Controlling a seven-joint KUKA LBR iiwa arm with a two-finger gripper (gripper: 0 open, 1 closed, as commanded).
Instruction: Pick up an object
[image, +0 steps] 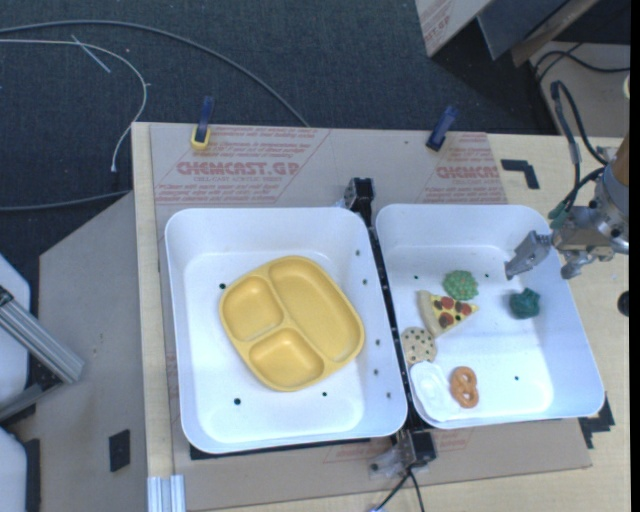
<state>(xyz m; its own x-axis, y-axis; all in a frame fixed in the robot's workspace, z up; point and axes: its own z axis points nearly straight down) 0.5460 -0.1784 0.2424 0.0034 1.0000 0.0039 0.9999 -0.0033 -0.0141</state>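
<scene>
Hovering gripper (549, 258) above right bin (570, 340)

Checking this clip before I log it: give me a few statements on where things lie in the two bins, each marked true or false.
1. The yellow divided tray lies in the left bin. True.
2. The pizza slice lies in the left bin. False: it is in the right bin.
3. The gripper is above the right bin. True.
4. The pretzel sits on the yellow divided tray. False: it lies at the right bin's near edge.
</scene>
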